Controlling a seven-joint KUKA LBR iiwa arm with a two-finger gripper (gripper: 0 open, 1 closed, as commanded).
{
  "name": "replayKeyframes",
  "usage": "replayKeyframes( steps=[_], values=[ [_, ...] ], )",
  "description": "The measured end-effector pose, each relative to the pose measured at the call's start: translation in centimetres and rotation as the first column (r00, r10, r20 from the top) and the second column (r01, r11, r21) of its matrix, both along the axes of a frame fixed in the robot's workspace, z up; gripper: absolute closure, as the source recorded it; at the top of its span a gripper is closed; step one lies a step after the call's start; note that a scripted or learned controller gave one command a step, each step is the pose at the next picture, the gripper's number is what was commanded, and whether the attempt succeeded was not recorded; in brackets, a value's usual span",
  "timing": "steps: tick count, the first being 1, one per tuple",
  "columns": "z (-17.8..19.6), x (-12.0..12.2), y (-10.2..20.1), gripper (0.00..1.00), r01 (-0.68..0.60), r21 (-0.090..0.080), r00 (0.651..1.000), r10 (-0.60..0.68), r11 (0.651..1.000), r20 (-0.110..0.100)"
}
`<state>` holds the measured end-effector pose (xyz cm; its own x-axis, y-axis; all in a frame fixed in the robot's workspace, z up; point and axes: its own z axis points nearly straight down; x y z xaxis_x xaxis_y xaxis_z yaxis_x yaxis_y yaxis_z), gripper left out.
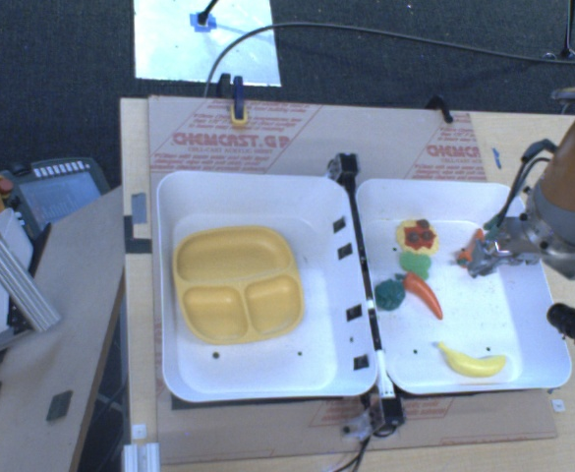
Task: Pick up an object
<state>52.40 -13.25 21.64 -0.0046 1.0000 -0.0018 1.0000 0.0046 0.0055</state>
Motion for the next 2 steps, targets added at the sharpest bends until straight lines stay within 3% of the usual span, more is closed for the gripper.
replayKeyframes(
  steps=[1, 2],
  values=[
    [2.3, 0.2, 0.0, 1.0, 0.0, 0.001, 1.0, 0.0, 1.0, -0.004],
    [1.3, -0.9, 5.4, 1.0, -0.004, 0.004, 1.0, 0.004, 1.0, -0.008]
  ],
)
